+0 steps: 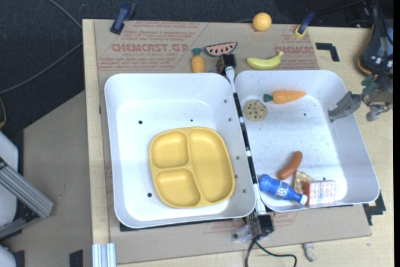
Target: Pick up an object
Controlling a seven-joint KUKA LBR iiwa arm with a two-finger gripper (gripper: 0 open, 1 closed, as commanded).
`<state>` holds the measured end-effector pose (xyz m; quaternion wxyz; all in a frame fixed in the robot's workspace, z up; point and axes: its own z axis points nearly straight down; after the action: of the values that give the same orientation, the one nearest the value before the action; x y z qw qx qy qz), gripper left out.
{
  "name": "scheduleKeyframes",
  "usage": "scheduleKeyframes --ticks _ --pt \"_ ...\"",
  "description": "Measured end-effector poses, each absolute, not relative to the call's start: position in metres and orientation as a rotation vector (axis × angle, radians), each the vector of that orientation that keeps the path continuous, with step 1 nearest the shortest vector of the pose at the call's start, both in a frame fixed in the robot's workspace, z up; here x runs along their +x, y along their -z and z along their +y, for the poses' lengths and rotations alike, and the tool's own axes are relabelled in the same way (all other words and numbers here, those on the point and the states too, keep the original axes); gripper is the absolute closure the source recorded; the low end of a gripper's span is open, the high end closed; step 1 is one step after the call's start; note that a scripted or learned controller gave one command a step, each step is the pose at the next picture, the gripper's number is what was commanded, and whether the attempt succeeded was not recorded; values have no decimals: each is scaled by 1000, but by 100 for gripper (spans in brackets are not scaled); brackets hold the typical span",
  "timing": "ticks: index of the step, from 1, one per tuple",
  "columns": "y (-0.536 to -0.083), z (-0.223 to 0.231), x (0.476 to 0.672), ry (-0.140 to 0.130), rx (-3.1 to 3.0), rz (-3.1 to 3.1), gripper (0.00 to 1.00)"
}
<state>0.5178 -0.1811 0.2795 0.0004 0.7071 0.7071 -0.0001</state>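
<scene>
Yellow divided plate (191,167) sits in the left bin (125,109), nothing else w/ it. From my end the gripper (357,107) hangs at 3 o'clock over the right bin (350,153) rim, fingers spread, holding nothing. Right bin has a carrot (287,96) and cookie (255,110) toward 12, sausage (290,165), blue bottle (280,189) and small carton (319,192) down at 6.

Arm (380,40) cropped at right edge
</scene>
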Motion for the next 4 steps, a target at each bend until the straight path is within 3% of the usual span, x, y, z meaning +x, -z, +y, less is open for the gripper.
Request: scheduleKeyframes --ticks 1,2,3,4 --pt "-171 -141 478 2 2223 2223 0" --pt "-84 -110 479 0 2221 2222 0" --pt "-84 -107 499 -1 2220 2221 0" --pt "-94 -107 500 -1 2220 2219 100"
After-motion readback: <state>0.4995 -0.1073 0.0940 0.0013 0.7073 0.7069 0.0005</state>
